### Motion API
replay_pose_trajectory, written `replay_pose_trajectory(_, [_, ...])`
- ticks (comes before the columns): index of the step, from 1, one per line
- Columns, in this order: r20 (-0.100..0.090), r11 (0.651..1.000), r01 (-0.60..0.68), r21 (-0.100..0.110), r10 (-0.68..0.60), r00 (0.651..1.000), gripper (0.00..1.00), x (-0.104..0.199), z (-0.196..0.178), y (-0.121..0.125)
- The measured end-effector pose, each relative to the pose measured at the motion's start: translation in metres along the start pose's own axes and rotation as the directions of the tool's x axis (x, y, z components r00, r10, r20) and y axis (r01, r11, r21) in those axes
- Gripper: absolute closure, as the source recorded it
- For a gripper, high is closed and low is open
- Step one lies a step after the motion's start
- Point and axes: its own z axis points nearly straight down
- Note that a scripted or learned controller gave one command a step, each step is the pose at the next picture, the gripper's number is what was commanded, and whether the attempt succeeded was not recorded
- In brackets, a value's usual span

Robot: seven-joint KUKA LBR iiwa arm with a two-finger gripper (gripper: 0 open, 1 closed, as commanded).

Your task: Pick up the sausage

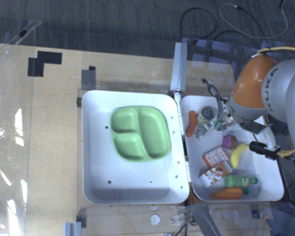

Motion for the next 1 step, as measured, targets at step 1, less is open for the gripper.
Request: replay_pose_trajectory(1, [0.001,0.998,0.067,0.003,-0.067,0.998,0.00,-0.0077,0.0011,0.0374])
